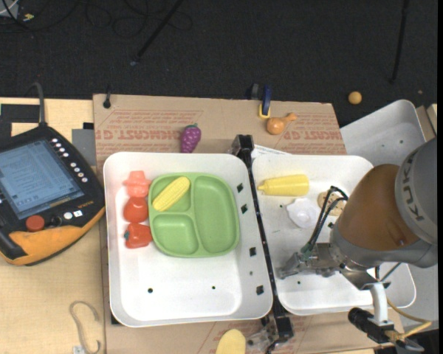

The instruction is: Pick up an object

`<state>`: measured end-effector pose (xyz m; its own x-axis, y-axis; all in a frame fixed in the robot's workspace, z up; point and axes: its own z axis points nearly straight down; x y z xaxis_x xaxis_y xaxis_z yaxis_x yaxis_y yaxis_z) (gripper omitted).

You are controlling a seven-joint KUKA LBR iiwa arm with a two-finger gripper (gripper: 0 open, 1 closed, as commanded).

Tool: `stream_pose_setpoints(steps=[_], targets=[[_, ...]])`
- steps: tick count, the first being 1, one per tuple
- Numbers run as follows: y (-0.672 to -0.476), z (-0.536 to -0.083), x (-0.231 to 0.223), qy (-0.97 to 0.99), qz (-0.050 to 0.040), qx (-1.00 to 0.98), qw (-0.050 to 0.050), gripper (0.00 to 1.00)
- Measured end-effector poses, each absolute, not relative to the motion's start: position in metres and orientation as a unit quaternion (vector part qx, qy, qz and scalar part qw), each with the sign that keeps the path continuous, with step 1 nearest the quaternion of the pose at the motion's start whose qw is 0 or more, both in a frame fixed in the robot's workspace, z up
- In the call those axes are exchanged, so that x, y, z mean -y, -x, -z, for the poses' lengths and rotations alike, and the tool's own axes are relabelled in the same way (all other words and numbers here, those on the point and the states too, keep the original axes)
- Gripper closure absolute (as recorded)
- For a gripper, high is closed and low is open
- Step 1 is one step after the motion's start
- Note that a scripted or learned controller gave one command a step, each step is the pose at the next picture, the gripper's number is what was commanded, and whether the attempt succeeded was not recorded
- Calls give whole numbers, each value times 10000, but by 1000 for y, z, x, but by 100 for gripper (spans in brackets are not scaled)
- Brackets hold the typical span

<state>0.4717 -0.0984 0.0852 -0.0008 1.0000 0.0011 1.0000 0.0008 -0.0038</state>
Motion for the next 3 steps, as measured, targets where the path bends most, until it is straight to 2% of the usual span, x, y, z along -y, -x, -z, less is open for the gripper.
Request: stream_pose_setpoints(steps=[1,3], targets=[[-472,-98,101,7099,-1,7043,11,100],[-466,-209,85,7070,7,7072,-3,100]])
